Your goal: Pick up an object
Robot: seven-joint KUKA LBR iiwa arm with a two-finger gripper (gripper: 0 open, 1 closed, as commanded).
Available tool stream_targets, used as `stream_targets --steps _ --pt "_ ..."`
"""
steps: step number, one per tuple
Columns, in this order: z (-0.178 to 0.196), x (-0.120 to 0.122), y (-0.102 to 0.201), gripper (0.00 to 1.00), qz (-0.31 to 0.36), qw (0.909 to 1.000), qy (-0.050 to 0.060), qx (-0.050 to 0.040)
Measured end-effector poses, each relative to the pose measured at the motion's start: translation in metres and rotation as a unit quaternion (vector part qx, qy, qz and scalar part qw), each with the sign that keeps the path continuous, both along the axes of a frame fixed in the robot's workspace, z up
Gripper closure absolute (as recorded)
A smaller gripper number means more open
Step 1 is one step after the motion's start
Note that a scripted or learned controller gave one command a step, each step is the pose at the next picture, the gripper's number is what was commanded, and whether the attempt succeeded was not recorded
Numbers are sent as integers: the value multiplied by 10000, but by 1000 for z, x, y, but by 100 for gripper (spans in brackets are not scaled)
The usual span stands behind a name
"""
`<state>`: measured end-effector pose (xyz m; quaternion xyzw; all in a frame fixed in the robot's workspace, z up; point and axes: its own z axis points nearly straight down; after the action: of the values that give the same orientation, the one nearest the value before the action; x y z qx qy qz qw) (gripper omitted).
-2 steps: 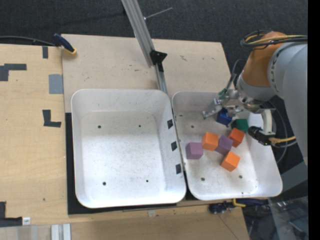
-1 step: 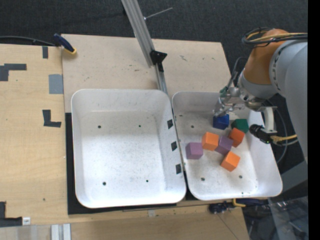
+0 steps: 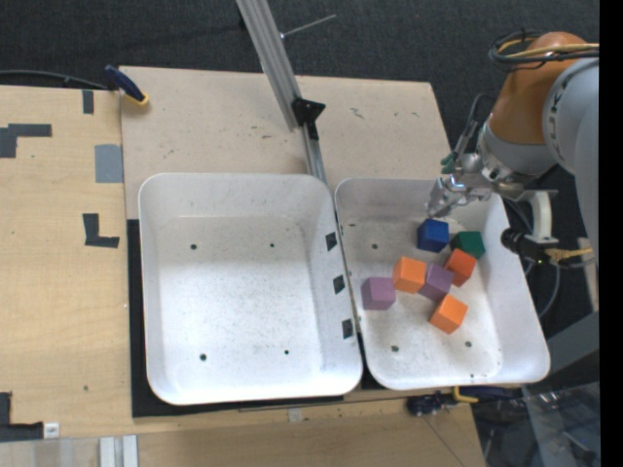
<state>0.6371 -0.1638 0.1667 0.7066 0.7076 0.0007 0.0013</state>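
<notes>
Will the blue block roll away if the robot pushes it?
Probably not: the blue block looks like a cube with flat faces, so it should slide, not roll. It looks stiff and probably light. Pushed, it may bump the green block close beside it. The gripper hovers just above.

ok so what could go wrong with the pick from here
1. The end effector sits just above the blue block, which touches the green block; closing may nudge or catch both.
2. The orange and purple blocks are tightly clustered, so a push could scatter them.
</notes>
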Motion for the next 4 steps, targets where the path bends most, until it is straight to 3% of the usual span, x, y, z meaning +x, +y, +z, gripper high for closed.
stream_targets --steps 2,4 --pt "113 3 8 100 2 10000 -12 -3" --pt "92 17 128 100 29 10000 19 11"
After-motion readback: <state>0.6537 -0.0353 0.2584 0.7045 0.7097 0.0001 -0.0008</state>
